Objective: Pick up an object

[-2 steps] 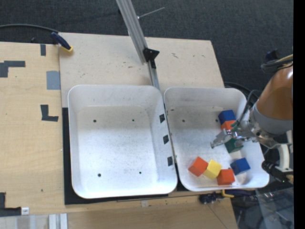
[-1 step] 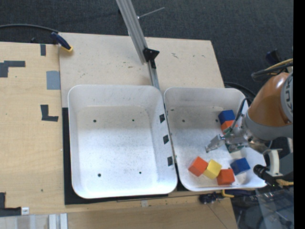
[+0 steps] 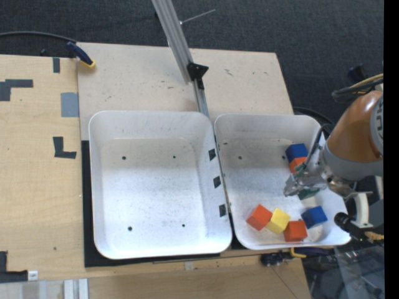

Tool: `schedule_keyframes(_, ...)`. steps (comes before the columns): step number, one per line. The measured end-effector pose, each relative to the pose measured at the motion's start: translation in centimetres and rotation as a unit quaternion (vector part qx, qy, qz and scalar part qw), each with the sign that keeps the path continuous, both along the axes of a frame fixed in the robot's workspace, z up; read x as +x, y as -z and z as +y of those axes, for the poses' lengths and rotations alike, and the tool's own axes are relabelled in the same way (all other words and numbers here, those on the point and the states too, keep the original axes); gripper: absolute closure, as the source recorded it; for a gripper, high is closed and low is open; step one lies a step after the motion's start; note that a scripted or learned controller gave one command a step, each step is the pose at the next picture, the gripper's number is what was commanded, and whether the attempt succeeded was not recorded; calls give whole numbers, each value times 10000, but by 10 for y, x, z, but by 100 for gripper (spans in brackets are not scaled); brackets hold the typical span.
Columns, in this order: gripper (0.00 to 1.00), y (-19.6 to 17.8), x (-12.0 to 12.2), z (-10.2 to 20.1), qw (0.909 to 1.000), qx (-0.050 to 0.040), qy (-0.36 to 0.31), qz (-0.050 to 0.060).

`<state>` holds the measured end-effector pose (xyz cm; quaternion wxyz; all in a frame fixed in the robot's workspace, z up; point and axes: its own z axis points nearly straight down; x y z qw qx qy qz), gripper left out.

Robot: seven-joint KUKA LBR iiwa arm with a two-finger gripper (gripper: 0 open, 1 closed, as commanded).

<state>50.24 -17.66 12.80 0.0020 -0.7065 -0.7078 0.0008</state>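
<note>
Gripper (image 3: pixel 299 187) low in right bin (image 3: pixel 249 143), finger state cannot be told. Green object (image 3: pixel 308 194) beneath, blue block (image 3: pixel 296 151) close behind; neighbour likely nudged, grasp missed.

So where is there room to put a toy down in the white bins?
The left bin shows bare floor from wall to wall. In the right bin, the patch beside the shared divider is free. Its right side is crowded: a blue block by the gripper, then orange, yellow and blue blocks along the front wall.
</note>
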Motion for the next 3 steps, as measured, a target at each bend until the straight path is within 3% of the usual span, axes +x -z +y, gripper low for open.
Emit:
schedule_keyframes(2,100,-88,-4,4,10000,-15,2,-39)
schedule_keyframes(3,100,-100,12,56,10000,2,-25,-22)
